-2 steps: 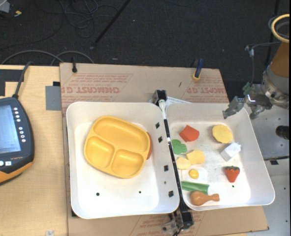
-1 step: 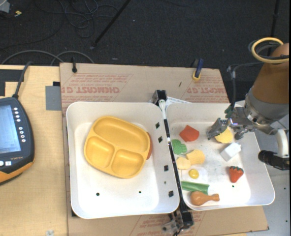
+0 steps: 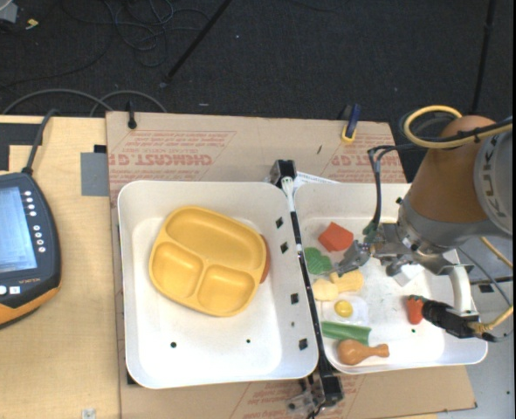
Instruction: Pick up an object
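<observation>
The nearest things lie at the front of the right bin [image 3: 467,354]. There is one tan drumstick [image 3: 362,351], and just behind it one green pod [image 3: 345,330]. Behind the pod lies one small fried egg [image 3: 344,307], white with a yellow middle. To the right, near the bin's front corner, is one orange-red piece [image 3: 414,310]; a black part of the arm covers its right side, so its shape is hard to tell.

Further back lies one pale yellow piece [image 3: 338,285], partly under the gripper [image 3: 359,257]. Beside the divider is one green leafy piece [image 3: 314,259], and behind it one red block [image 3: 335,237]. That makes seven toys in this bin.

The gripper hangs low over the middle of the right bin, near the yellow piece and the red block. Its tips are dark, small and mixed with cables, so I cannot tell if it is released or clenched, and no toy is clearly seen in it. The arm [image 3: 450,190] hides the back right part of the bin.

The left bin [image 3: 144,339] carries one yellow tray [image 3: 207,260] with three compartments. A red thing [image 3: 264,271] peeks out at its right edge, mostly hidden.

Far left, one tablet [image 3: 9,243] is cut off by the frame.
</observation>
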Controlling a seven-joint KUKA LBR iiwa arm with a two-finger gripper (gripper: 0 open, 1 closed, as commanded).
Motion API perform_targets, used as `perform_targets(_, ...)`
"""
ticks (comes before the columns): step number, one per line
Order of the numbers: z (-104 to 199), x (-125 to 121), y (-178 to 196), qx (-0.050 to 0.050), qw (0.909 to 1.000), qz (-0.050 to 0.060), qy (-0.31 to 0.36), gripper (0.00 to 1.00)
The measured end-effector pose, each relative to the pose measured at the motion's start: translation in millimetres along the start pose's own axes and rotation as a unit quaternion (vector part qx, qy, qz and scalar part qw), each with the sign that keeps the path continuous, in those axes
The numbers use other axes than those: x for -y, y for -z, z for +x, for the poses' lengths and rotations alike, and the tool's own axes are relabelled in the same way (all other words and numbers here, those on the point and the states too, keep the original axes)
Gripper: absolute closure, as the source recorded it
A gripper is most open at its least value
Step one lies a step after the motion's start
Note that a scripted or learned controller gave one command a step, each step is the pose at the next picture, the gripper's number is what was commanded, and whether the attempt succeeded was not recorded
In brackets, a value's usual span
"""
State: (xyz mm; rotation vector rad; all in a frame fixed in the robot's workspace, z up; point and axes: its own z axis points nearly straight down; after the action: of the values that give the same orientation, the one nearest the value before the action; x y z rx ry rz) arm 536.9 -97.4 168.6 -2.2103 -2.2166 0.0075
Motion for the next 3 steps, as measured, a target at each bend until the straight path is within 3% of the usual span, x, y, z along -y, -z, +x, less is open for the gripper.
perform_targets(1, -4.8, 8.6, -81.6, 0.0, 1.0, -0.006, -0.002, 0.0)
perform_targets(2, 13.7, 15.6, -79.2, 0.003, 1.0, -0.007, -0.003, 0.0)
perform_targets(3, 53.1, 48.1, 80.5, 0.002, 0.9999, -0.01, 0.001, 0.0)
